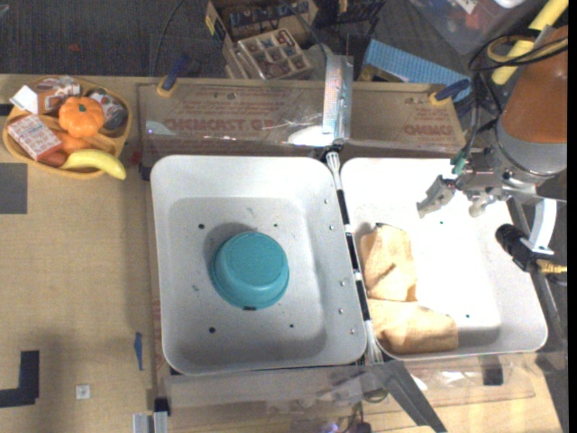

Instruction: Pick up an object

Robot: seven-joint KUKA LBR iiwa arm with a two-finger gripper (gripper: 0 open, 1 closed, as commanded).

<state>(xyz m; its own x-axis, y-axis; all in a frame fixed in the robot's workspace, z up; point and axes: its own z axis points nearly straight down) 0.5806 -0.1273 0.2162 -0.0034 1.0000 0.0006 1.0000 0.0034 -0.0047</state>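
Two shallow white bins sit side by side on the worktop (72,269). The left bin (180,188) carries a teal bowl (251,269), turned upside down near the middle of its floor and well apart from every wall. The right bin (523,332) holds a tan cloth (397,287), crumpled into a loose heap against the bin's left wall and running down toward its near edge (the folds make it read almost as two lumps, one upper and one lower). The grey arm (541,106) with its orange band reaches in from the right, and its end effector (460,197) hangs above the upper part of the right bin, up and to the right of the cloth and apart from it. Its two fingers (435,197) are spread apart with nothing between them, so it carries no object. At the far left of the worktop a shallow basket (18,142) bears toy food, among it an orange pumpkin (81,115) and a yellow banana (95,161) lying on its near rim. Behind the bins stands a strip of cardboard (234,120) with clear film.
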